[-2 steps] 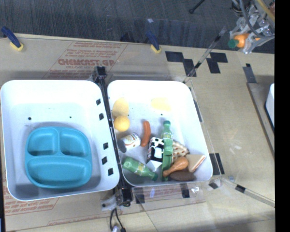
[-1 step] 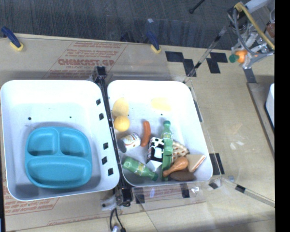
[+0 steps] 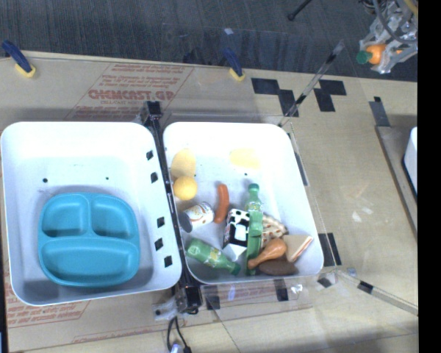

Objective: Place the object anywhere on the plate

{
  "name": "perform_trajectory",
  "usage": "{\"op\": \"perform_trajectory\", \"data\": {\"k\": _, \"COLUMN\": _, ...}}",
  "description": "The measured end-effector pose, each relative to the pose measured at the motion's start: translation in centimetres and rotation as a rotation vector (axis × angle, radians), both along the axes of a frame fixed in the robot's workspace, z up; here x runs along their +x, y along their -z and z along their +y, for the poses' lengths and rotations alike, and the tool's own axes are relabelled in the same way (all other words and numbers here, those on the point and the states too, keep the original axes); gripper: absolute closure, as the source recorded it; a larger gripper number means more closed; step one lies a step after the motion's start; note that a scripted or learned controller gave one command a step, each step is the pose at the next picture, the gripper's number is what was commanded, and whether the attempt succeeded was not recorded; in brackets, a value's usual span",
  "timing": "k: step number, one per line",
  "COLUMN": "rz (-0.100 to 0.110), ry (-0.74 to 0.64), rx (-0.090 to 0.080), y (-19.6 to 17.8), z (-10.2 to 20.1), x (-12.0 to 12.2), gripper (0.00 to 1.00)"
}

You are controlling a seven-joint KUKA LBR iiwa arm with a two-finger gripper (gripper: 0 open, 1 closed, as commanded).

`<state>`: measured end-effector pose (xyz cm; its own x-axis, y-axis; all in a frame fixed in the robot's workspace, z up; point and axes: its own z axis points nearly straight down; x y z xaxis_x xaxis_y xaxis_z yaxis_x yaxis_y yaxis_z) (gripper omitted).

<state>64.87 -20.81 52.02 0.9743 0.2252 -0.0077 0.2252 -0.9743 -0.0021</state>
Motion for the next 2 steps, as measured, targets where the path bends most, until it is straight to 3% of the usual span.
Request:
{"op": "perform_trajectory", "data": {"k": 1, "rz": 0.0, "ry": 0.006, "rx": 0.001, "y": -2.2, "z": 0.0, "x": 0.1, "gripper": 1.0}}
{"op": "perform_trajectory", "data": {"k": 2, "rz": 0.003, "ry": -0.133, "rx": 0.005, "y": -0.8, "z": -0.3, "x": -3.4, "gripper": 1.0}}
